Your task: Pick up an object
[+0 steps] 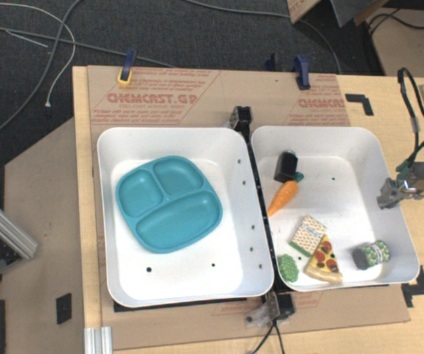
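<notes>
The right bin holds several small objects. A black block lies near its left wall, with an orange toy carrot just below it. Toward the front lie a patterned yellow-green packet, a toy pizza slice and a green leaf-like piece. A small grey-green can rests on its side at the front right. My gripper shows as a small metal shape at the bin's right rim, apart from every object, with nothing seen in it.
The left bin holds a blue divided plate. Black clips join the bins at the middle. Two blue clamps pin the cardboard at the back. Cables hang at the right edge.
</notes>
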Controlling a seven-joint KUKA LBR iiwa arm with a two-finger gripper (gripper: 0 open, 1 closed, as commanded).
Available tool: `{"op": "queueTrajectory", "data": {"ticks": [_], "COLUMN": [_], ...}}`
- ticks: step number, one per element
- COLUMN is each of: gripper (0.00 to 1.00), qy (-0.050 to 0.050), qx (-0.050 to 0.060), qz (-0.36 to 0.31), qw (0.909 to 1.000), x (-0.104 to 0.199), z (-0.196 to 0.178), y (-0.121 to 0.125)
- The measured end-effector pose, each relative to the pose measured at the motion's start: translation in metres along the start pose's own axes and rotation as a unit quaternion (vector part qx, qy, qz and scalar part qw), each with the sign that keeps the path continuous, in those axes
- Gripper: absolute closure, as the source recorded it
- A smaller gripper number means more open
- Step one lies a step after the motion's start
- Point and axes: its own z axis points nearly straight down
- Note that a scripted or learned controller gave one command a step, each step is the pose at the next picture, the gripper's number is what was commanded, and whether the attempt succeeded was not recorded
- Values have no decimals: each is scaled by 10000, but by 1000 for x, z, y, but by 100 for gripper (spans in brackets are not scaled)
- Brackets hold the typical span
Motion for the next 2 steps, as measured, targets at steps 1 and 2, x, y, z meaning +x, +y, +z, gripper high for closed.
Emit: {"op": "queueTrajectory", "data": {"ticks": [1,2], "gripper": [100,100], "qy": [12,21], "qx": [28,30], "qz": [3,-21], "qw": [10000,10000], "x": [0,45], "z": [-4,-2], "y": [1,20]}}
